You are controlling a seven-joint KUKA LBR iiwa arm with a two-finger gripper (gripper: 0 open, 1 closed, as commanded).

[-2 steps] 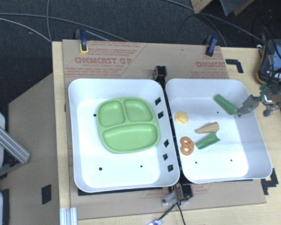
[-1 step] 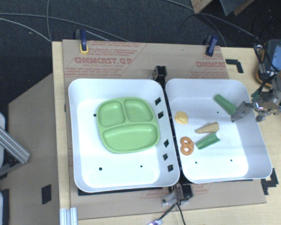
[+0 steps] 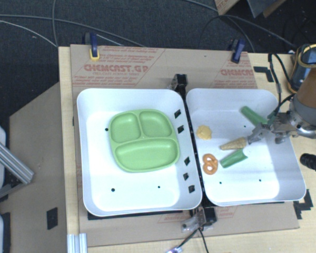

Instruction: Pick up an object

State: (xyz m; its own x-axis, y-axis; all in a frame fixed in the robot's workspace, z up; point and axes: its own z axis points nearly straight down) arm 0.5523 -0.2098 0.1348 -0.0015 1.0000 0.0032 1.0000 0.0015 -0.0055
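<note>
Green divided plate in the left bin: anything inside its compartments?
Nothing visible: all three compartments of the green divided plate look bare. The left bin floor under the plate is covered, so that cannot be checked.

Two white bins: a left bin and a right bin. One green divided plate. Two green sticks. One tan cone. One pretzel. One small yellow lump. Two blue clamps.
</note>
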